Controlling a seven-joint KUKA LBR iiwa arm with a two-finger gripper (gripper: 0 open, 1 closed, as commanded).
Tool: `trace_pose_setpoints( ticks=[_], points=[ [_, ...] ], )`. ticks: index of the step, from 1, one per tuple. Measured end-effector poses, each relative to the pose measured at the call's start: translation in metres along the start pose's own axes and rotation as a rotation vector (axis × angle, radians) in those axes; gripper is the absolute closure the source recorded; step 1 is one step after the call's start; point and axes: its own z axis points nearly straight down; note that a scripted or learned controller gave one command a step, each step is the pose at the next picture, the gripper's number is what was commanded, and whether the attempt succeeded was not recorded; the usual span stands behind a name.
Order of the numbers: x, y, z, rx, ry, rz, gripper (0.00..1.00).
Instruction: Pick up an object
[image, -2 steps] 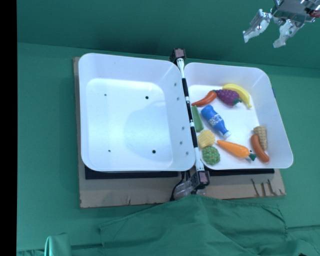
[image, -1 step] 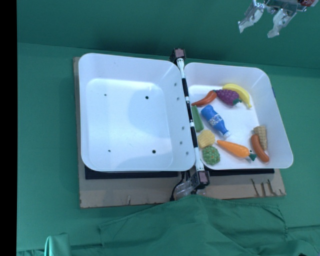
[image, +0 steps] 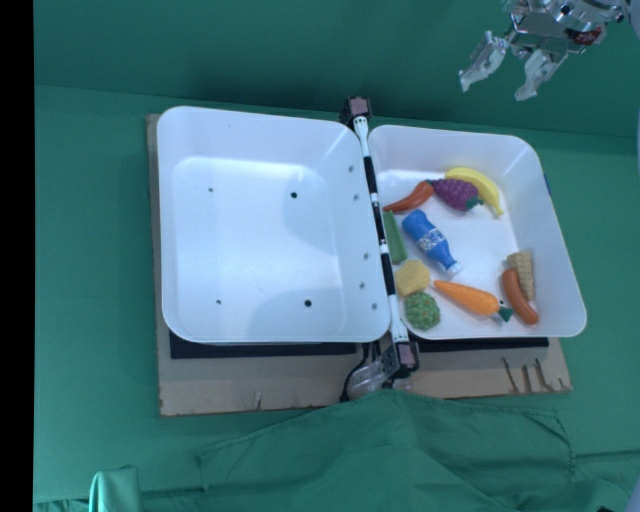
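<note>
End effector (image: 508, 68) sits at 1 o'clock in frame, above the green backdrop beyond the right bin (image: 545, 175), fingers splayed apart, nothing between them. All candidates are in the right bin; left bin (image: 190, 140) has none.

Best pick, my call: blue bottle (image: 432, 241), mid-bin, lying at a slant, neck pointing 5 o'clock, white label. Probably light hard plastic, stiff, smooth, so may roll or slip; grip across the body at the label, jaws square to its long axis.

Neighbours: green piece (image: 393, 238) at its 9 o'clock, yellow corn-like item (image: 412, 277) at 7, both close. Orange carrot (image: 472, 297) at 5 has clear sides, decent fallback. Banana (image: 478, 186) and purple grapes (image: 454, 192) touch at 12, cluttered; skip.
</note>
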Motion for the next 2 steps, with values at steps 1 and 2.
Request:
trace_pose_setpoints(
  ticks=[1,2],
  points=[
    [0.000,0.000,-0.020,-0.013,-0.004,0.001,1.00],
    [-0.005,-0.059,0.059,0.003,0.001,0.002,1.00]
  ],
)
